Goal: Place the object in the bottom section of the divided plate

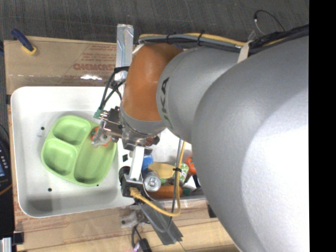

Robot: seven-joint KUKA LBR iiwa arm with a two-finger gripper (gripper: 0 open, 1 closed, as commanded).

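Observation:
A light green divided plate (63, 156) with three sections lies in the left white bin (26, 114). My gripper (101, 132) hangs over the plate's right rim, where the upper small section meets the long section. A small orange-red object (94, 135) shows at the gripper's tip, just above the plate; whether it is held is unclear. The grey arm with its orange band (144, 88) covers the space to the right.
The right bin (173, 140) is mostly hidden under the arm; several items show in it, among them a silver can end (152, 182), a yellow piece (163, 169) and something blue (146, 162). Brown cardboard (63, 59) lies behind the bins.

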